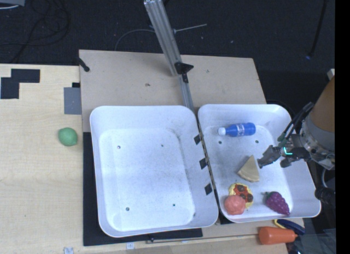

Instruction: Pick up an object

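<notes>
The right bin holds a blue bottle lying on its side near the back. A tan wedge-shaped piece lies in the middle. At the front sit a red and yellow toy food and a purple grape bunch. My gripper hangs over the bin's right side, just right of the tan wedge. Its two dark fingers stand spread apart with nothing between them.
The left bin sits beside the right one. A green ball rests on the wooden bench to the left. An orange object lies past the right bin's front edge. A metal rail slants up behind the bins.
</notes>
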`<state>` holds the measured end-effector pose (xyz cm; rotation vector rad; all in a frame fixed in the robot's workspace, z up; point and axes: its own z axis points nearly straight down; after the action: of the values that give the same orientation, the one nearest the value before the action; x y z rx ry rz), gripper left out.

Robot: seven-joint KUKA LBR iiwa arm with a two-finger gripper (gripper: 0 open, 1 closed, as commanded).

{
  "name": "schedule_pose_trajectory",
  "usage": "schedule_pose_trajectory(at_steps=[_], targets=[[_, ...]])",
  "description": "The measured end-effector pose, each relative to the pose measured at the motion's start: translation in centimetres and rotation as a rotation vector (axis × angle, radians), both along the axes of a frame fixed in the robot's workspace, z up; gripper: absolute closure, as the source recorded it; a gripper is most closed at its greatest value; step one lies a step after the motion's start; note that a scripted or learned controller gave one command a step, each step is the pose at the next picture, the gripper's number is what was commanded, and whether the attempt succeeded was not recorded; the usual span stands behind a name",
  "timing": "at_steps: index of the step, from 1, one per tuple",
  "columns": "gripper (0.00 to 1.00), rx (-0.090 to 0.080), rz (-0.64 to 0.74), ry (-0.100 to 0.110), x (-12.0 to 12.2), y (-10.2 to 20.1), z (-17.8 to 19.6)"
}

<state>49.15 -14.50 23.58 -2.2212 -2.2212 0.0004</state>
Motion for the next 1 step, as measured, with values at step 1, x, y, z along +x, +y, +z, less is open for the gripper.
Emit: schedule_pose_trajectory(at_steps=[1], targets=[[0.0, 0.0, 0.0, 0.0, 0.0, 0.0, 0.0]])
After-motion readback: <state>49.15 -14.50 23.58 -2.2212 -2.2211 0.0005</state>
